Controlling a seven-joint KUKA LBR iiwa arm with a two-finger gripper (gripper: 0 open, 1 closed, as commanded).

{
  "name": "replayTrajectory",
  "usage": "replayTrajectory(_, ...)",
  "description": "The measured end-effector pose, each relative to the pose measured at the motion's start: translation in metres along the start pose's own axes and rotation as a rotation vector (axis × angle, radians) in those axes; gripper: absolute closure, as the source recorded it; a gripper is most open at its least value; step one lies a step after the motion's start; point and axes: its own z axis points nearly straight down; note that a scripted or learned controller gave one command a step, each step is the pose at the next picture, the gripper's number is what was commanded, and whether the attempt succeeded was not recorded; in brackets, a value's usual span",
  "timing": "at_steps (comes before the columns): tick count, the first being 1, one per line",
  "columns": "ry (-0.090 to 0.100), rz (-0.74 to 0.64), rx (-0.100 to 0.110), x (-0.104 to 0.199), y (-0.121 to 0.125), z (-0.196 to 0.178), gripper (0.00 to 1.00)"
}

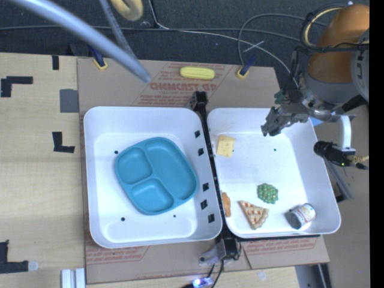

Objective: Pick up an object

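Observation:
My gripper (271, 127) hangs over the far right part of the right bin (287, 164), with nothing seen between its fingers. In that bin lie a pale yellow cheese cube (225, 146) near the left wall, a green broccoli piece (268, 192), a pizza slice (254, 213), a small silver can (300, 215) in the near right corner and an orange carrot piece (226, 203) by the divider. The cheese cube lies to the left of the gripper and a little nearer.
The left bin (99, 161) holds a blue divided plate (156, 174). A yellow banana-like object (197, 73) rests on the cardboard behind the bins. Cables loop above the right bin, and a grey pole crosses the upper left.

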Motion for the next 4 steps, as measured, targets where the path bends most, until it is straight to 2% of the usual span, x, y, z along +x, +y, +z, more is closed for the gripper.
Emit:
replayTrajectory(1,0.0,-0.001,0.001,0.05,0.025,0.007,1.0)
replayTrajectory(2,0.0,0.0,0.001,0.098,0.031,0.007,1.0)
replayTrajectory(3,-0.002,0.001,0.002,0.15,0.038,0.027,1.0)
replayTrajectory(4,-0.001,0.0,0.001,0.204,0.057,0.041,1.0)
